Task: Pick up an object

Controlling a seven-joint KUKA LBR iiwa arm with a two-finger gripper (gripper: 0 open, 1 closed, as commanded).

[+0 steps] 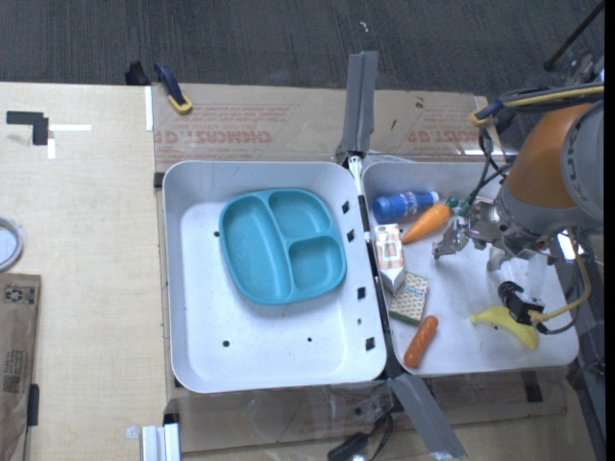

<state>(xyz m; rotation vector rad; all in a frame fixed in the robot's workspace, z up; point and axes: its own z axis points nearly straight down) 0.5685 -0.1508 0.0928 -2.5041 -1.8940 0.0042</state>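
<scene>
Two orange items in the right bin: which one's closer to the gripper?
The carrot beside the blue bottle; the orange sausage lies farther off, near the bin's front edge.

We see the grey arm (577,161) reaching in from the right, its orange band (540,166) sitting above the wrist. The gripper (461,240) points leftward and down at a slant, its metal fingers (448,245) spread slightly apart with nothing between them.
</scene>
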